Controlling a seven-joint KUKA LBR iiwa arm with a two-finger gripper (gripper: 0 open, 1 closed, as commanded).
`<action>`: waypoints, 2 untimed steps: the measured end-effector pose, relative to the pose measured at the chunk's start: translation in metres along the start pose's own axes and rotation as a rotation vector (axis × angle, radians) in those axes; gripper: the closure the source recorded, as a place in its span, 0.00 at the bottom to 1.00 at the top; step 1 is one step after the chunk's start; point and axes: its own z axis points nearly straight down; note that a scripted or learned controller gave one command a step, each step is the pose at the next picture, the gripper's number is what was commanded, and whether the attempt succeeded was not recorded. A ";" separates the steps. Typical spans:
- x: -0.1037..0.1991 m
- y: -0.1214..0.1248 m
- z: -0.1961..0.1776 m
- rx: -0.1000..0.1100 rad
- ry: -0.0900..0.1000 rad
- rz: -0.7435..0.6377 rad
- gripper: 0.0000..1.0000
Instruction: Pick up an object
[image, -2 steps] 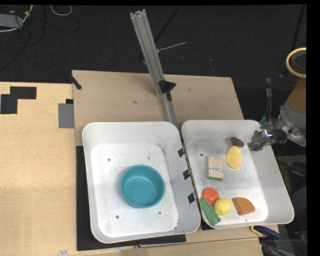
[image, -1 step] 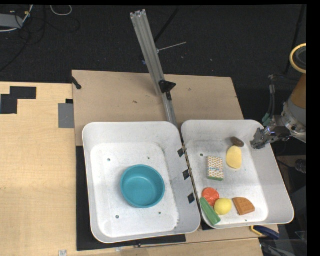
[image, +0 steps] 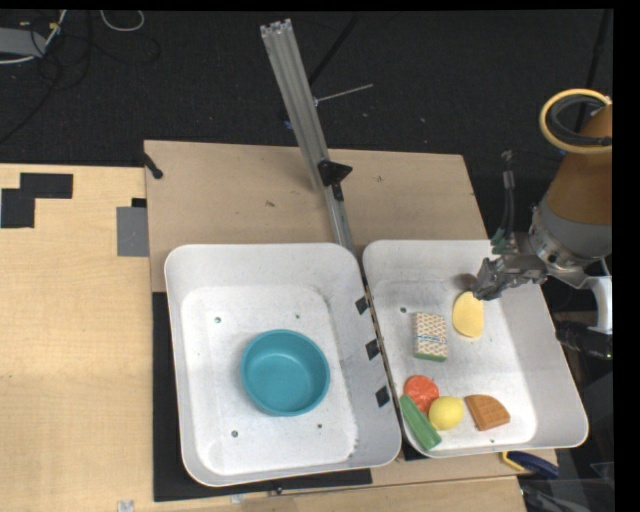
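Gripper (image: 480, 288) just above pale yellow obj (image: 468, 316), right bin (image: 560, 400)

No words, numbers, brand names or signs can be read anywhere here. The small box (image: 430, 335) in the right bin (image: 560, 400) has a fine patterned print on its top and a green edge, but the print is too small and blurred to make out as letters. The other things carry no visible marking, and the counter (image: 70, 330) bears only plain dark squares without lettering.
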 end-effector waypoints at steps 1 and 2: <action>0.048 -0.008 0.008 0.000 0.000 0.000 1.00; 0.109 -0.010 0.010 0.000 0.000 -0.001 1.00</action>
